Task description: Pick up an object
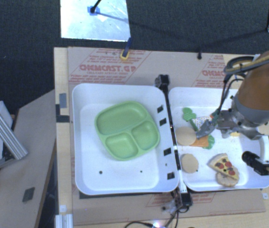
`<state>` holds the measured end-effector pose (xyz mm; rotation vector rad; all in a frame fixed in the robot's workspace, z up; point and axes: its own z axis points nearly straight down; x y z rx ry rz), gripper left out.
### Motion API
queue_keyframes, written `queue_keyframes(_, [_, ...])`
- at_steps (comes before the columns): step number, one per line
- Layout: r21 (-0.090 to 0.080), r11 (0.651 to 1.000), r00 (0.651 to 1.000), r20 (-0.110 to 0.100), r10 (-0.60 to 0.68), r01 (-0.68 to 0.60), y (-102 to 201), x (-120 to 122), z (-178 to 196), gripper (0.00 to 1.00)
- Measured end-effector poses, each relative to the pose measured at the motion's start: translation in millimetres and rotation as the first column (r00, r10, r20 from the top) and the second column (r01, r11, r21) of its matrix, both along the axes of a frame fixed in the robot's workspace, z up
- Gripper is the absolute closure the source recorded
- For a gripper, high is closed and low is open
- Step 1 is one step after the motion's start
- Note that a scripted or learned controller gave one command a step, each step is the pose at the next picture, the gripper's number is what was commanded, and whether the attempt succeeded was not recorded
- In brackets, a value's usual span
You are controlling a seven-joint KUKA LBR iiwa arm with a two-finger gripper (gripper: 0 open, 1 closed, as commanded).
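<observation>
The right bin (248,90) holds several toy foods. A green leafy piece (188,113) lies near its left wall, with a pale tan disc (185,137) just below it. An orange carrot wedge with a green end (203,142) lies beside the disc. A round tan cookie (190,163) and a pizza slice (224,168) sit along the front wall. My gripper (206,127) reaches in from the right and hangs low over the carrot wedge and the disc's right edge. Whether it touches either one is unclear.
The left bin (84,175) carries a green divided plate (126,129). A black divider strip (168,122) runs between the bins. The arm's grey and orange body (260,96) covers the right bin's far right part, with a black attachment (254,162) near the front corner.
</observation>
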<state>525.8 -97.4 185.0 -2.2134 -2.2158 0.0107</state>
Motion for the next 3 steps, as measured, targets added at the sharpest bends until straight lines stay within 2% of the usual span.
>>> queue_keyframes(1, [-0.001,1.000,1.000,0.012,0.002,-0.002,0.1,3.0,5.9,0.00])
queue_keyframes(2, [-0.001,1.000,1.000,0.009,0.000,0.000,-1.2,6.8,-36.6,0.00])
queue_keyframes(3, [-0.001,1.000,1.000,0.008,-0.001,0.001,-1.1,0.7,-80.3,0.00])
